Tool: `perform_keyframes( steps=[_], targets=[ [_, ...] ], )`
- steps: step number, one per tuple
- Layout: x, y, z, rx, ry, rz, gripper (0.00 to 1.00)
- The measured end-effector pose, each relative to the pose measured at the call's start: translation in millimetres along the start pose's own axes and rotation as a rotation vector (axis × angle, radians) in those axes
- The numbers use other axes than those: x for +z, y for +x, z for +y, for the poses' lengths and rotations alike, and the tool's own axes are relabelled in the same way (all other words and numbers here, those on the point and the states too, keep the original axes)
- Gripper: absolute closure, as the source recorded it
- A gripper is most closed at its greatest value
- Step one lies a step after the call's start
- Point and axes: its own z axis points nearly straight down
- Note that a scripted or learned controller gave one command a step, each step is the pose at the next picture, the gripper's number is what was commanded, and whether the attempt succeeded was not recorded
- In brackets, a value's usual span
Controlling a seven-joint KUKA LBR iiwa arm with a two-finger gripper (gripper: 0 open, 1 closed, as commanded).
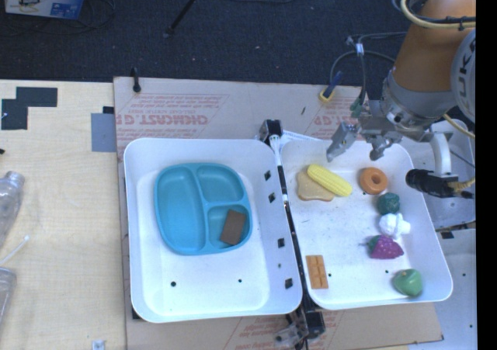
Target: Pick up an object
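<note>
My gripper (359, 147) hangs over the back edge of the right bin (349, 294), open, with nothing between its fingers. Just in front of it lie a yellow corn cob (328, 180) resting on a tan bread slice (311, 189), and an orange doughnut (373, 181) to the right. Further along the bin's right side sit a dark green piece (388, 202), a white piece (394, 224), a purple grape bunch (386, 247) and a green pear-like fruit (408, 282). An orange cracker (316, 272) lies at the front left.
The left bin (147, 278) holds a blue divided plate (190, 209) with a brown block (233, 226) in its front right compartment. A black clamp bar (281, 209) runs between the bins. A clear plastic bottle (8, 193) lies on the bench at far left.
</note>
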Motion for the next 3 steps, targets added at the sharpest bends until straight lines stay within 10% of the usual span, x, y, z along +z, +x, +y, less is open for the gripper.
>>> perform_keyframes(
  steps=[1,3],
  targets=[
    [74,52,-4,0.001,0.002,0.0,0.0],
    [165,-53,25,-0.001,-0.006,0.002,0.0]
  ],
)
